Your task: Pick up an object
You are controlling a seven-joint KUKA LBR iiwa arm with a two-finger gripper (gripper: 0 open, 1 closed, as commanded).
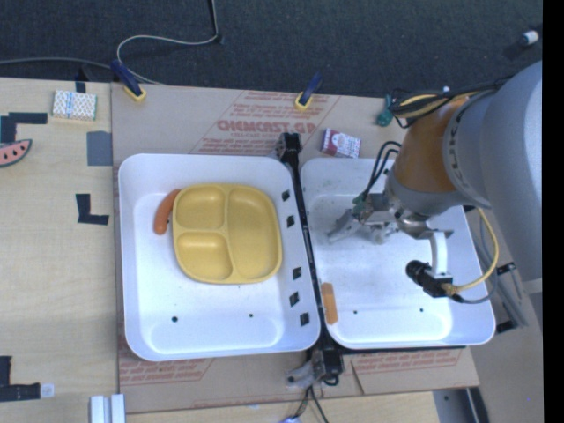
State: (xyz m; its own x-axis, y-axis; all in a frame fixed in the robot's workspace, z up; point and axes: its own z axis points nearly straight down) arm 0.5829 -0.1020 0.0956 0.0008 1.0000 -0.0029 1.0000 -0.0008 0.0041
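Observation:
My gripper (pixel 345 227) hangs low over the upper left part of the right bin (pixel 414 329), pointing left toward the divider. Nothing shows between its tips. A small orange stick-shaped piece (pixel 329 303) lies at the right bin's lower left edge, below the gripper and apart from it. In the left bin (pixel 211 346) a yellow divided plate (pixel 227 233) lies flat. An orange sausage (pixel 163 211) rests against the plate's left rim. The grey arm with its orange band (pixel 427 161) reaches in from the right over the right bin.
A red and white packet (pixel 339 143) lies on the cardboard behind the right bin. Clamps (pixel 307 99) sit at the cardboard's back edge. A black cable end (pixel 427 278) with a yellow cable hangs from the wrist over the right bin.

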